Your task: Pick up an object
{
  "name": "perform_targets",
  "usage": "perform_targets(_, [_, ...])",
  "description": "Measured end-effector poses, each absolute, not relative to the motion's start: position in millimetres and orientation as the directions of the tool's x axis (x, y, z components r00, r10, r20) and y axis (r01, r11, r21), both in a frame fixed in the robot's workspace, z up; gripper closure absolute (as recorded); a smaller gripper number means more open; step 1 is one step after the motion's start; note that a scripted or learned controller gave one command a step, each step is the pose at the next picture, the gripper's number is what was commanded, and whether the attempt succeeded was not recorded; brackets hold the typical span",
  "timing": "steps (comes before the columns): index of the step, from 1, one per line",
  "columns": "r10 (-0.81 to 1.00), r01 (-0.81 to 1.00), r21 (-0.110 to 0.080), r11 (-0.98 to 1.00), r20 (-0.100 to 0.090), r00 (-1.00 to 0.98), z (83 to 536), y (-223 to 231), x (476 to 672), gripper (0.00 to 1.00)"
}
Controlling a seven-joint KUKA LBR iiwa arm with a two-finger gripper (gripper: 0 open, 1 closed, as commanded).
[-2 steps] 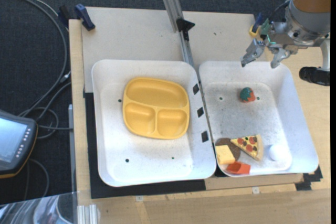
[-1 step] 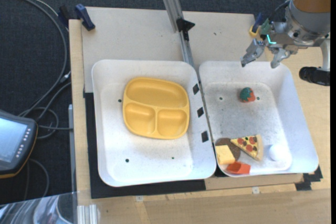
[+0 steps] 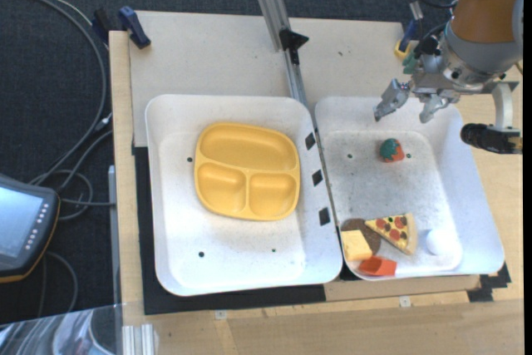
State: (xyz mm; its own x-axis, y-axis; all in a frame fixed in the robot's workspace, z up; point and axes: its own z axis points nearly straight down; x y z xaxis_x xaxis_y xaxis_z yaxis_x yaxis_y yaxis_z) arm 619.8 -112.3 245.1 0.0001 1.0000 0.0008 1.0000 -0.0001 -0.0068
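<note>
Grey fingers [image 3: 389, 105] spread apart with nothing between them — the gripper [image 3: 411, 106] hangs over the far edge of the right bin [image 3: 465, 179]. Just below it, apart from it, a small green-and-red toy [image 3: 391, 150] lies on the bin floor. Near corner: pizza slice [image 3: 394, 232], cheese wedge [image 3: 357, 245], white egg [image 3: 439, 242]. Left bin [image 3: 170, 262] holds a yellow divided plate [image 3: 247, 170].

**Readable text: none**

No lettering, label, brand or number legible anywhere in frame. Device screen [image 3: 21, 229] at left edge: glowing, content too small to read. Black marks on the bin rims [image 3: 317, 176] at centre: plain patches, no characters made out
</note>
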Motion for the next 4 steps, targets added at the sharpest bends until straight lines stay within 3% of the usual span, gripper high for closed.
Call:
perform_targets(2, [1.000,1.000,-0.007,0.000,0.001,0.000,158.6,-109.9,622.5,0.00])
perform_targets(3, [1.000,1.000,0.000,0.001,0.002,-0.001,172.9,-109.2,624.3,1.00])
perform_targets(4, [1.000,1.000,0.008,0.001,-0.001,-0.001,227.7,-108.9,626.2,1.00])
